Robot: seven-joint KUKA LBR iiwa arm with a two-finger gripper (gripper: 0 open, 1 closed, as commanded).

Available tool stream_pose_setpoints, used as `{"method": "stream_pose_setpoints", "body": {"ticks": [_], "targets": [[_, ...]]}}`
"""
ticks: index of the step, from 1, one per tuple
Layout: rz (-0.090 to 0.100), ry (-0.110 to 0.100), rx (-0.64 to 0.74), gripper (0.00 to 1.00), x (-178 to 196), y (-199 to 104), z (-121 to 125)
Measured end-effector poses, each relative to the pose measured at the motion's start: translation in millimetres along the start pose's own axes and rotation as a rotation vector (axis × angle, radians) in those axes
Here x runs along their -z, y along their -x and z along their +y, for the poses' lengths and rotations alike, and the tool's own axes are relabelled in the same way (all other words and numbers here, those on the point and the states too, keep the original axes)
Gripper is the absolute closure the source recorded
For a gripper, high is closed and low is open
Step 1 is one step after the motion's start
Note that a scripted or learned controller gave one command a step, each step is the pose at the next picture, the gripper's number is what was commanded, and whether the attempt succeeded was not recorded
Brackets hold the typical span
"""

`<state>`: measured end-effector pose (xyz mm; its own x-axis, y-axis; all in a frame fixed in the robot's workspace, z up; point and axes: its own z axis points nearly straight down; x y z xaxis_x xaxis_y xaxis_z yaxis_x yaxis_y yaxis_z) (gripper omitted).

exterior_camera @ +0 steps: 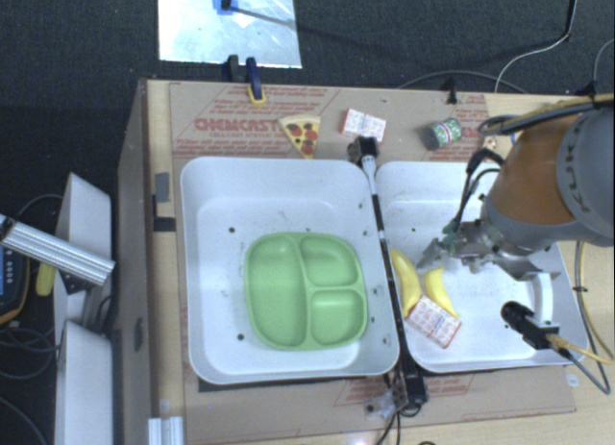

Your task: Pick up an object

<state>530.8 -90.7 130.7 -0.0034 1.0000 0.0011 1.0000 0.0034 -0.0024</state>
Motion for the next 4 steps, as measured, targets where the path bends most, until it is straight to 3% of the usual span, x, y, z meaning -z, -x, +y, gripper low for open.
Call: {"method": "stream_pose_setpoints", "body": {"ticks": [1,2,3,4], "targets": [[-0.009,0.024,-0.007,0.0,-39,2,-15],[-0.002,0.003,-0.003,0.0,-46,31,-41],[-0.004,0.006,-0.003,0.0,-45,5,2],[-0.003,0.006,-0.001,1.0,-36,4,2]]}}
